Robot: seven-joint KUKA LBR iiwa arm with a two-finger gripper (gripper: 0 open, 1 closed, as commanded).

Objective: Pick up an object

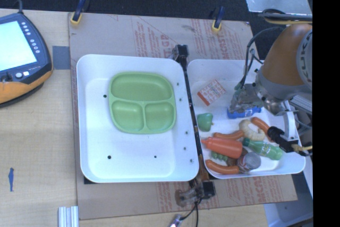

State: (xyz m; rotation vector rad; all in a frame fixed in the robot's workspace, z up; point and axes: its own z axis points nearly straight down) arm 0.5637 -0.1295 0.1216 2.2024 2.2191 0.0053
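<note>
A: Blue block (243, 111), flat in right bin (212, 67), directly under fingers (241, 99). Likely target.
B: Fingers apart or together?
A: Cannot tell; dark cluster over block, tips not resolved. Nothing visibly clamped, so no hold claimed.
B: Step in hand?
A: By judgement, descent or closing on block. Lift not yet done; block flat on bin floor.
B: Neighbours?
A: Red-and-white packet (211, 91) to the left of fingers, apart from block. Beige ring (251, 129) and orange sausage (261, 125) just below. Green piece (204, 121), red carrot (223, 146), green bottle (264, 149), can (248, 162) further down. Green divided plate (142, 102) in left bin (95, 167), well apart.
B: Next move?
A: Firm closing across block's short sides, then straight lift clear of ring. Risk: slip off low block edge.
</note>
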